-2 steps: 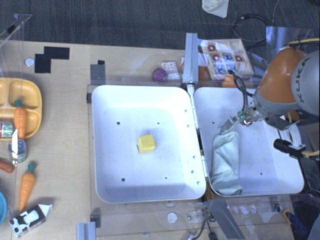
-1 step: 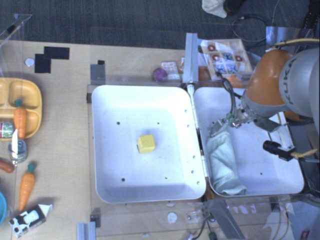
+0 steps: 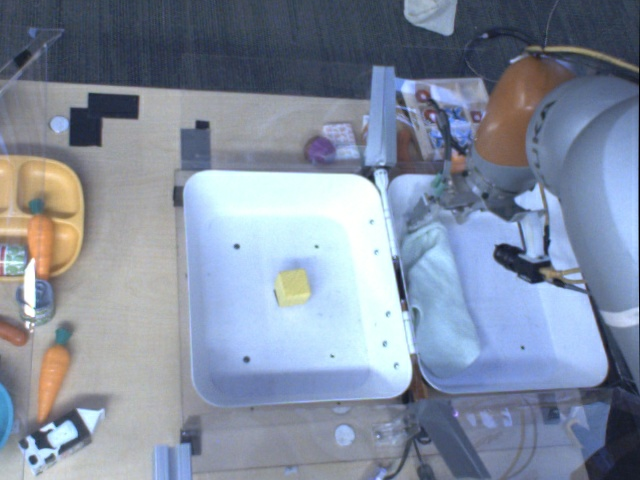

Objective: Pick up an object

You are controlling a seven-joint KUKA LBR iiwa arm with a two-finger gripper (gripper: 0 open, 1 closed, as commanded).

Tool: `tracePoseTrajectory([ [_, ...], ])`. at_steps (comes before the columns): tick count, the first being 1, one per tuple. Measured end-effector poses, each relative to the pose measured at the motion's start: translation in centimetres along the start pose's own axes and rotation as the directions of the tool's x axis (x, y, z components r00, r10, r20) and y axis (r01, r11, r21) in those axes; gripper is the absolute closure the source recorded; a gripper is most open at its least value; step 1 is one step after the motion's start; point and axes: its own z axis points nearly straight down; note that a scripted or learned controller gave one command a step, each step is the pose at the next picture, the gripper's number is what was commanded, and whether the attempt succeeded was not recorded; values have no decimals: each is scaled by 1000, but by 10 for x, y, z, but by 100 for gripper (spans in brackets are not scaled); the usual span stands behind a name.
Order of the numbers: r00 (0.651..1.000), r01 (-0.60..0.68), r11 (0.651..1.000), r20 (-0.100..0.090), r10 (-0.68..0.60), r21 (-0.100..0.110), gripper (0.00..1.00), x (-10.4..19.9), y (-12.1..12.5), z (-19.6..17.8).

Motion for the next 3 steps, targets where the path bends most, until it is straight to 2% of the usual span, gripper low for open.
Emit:
tracePoseTrajectory([
  [1,999,-37,999,-1,37,-1,0,14,-61,-2],
  [2,997,71,997,0,-71,0,0,-7,-6,0],
  [3,1000,1,1000,1,-1,-1,0,-5,-86,-3],
])
